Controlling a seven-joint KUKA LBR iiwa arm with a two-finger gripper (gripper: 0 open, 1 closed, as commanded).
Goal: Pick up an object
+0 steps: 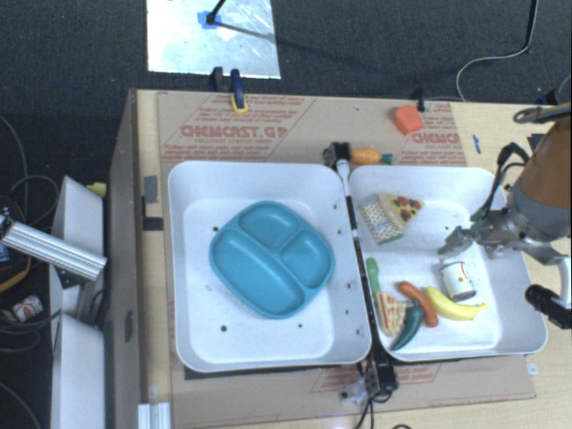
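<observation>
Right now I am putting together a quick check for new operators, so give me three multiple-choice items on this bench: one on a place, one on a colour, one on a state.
1. Where does the divided plate lie?
A. In the left bin
B. In the right bin
C. On the floor

2. What colour is that divided plate?
A. Red
B. Blue
C. Yellow

3. How does the gripper stand to the white can?
A. It holds the can lifted above the left bin
B. It hovers just above the can, which lies in the right bin
C. It presses the can onto the plate

Answers:
1. A, the plate sits in the middle of the left bin.
2. B, its whole surface is light blue.
3. B, the can lies on the bin floor beside the banana, under the gripper.
</observation>
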